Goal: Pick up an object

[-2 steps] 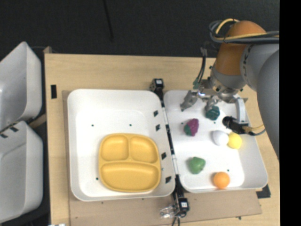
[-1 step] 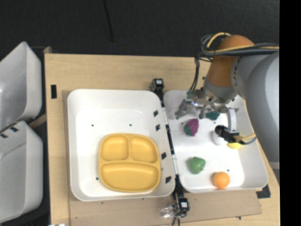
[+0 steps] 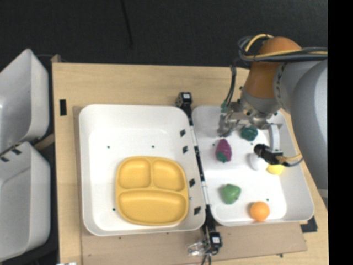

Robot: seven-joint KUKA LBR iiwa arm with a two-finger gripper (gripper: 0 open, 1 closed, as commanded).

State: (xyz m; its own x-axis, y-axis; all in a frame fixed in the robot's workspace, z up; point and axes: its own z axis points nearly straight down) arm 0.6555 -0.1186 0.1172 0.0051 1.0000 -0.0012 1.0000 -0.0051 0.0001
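In the right bin [image 3: 295,200], an orange ball [image 3: 259,210] lay nearest, then a green object [image 3: 230,192], a purple-and-green object [image 3: 223,149] and a teal object [image 3: 249,132]. The gripper [image 3: 234,123] hovered above the far end; its jaw state could not be told. A yellow divided plate [image 3: 151,191] sat in the left bin [image 3: 96,126].

— What's in the left bin [image 3: 94,148]?
— A yellow tray [image 3: 151,191] with three compartments, lying flat near its front.
— And around the bins?
— Wooden bench [image 3: 132,84]; white shapes [image 3: 19,148] at the left.
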